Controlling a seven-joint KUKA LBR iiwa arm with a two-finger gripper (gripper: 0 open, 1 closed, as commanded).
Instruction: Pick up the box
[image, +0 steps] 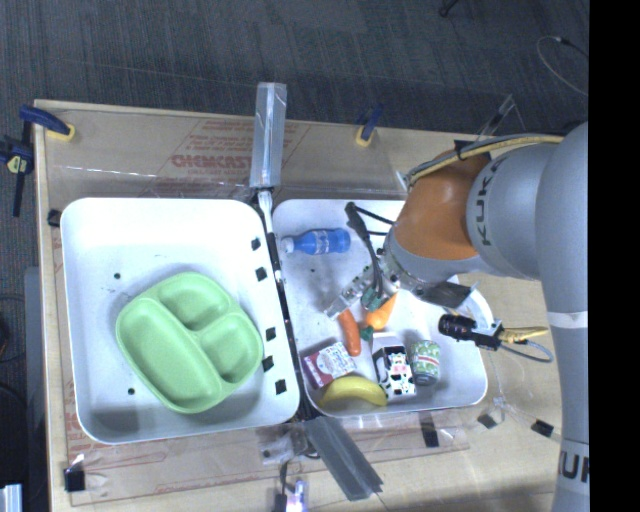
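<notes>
The arm reaches in from the right and its gripper (368, 292) hangs low over the middle of the right bin (470, 385), just above an orange carrot (347, 331); whether it is open or closed cannot be told from this angle. The box (327, 363), small and dark red, lies near the bin's front edge, touching a banana (352, 392) and beside a black-and-white carton (396, 372) and a can (425, 361). A blue bottle (318, 242) rests near the back wall, and the left bin (90, 230) holds a green divided plate (188, 340).

Two bins (150, 215), one plate (190, 340), bottle (318, 242), banana (352, 393), box (328, 364), can (426, 361), two carrots (349, 332).
</notes>
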